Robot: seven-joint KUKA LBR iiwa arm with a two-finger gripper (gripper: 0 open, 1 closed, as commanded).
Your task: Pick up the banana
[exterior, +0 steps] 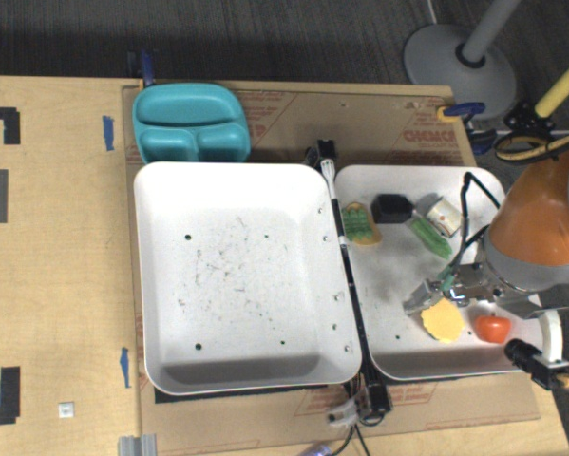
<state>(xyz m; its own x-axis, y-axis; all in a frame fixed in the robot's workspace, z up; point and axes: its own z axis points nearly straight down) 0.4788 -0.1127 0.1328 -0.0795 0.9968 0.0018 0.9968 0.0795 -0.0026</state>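
The gripper [434, 295] is hovering low in the right bin [388, 255] with its fingers spread and pinching nothing, while the banana [445, 323], a stubby yellow piece, is lying just beside it at five o'clock, near the red tomato [493, 329].

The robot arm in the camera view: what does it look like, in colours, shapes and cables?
The grey robot arm with a broad orange band is rounded and bulky. Below the band sits a grey metal wrist section. A thin black cable loops beside it. The end effector is small, silver metal, with little green parts near it.
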